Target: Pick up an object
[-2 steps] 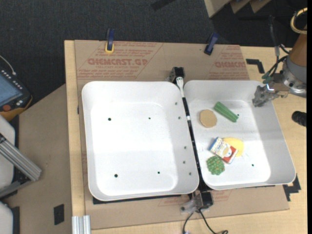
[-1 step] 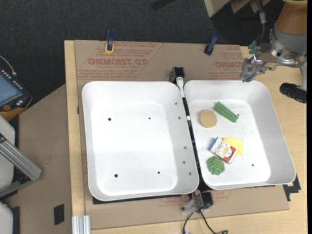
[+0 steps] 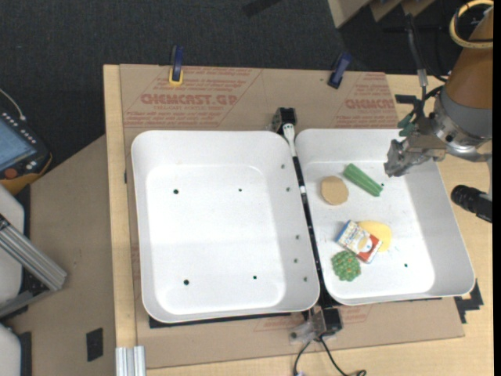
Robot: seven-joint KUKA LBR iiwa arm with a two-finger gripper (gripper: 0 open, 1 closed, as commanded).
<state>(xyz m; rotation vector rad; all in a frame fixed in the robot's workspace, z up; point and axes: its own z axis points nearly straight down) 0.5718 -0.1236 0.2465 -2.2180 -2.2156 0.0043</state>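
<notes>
Nearest the camera in the right bin: a green broccoli piece, touching a small red-and-white packet and something yellow. Further back, a tan round cookie, then a green stick. The gripper hangs just beside that stick's far end, holding nothing. Best bet: centre over the stick, straddle its narrow width, drop straight down.

Two bins of smooth, glossy white plastic are seen on a matt brown cardboard sheet printed in red, laid over a pale wooden table; dark, rough carpet is seen beyond.
</notes>
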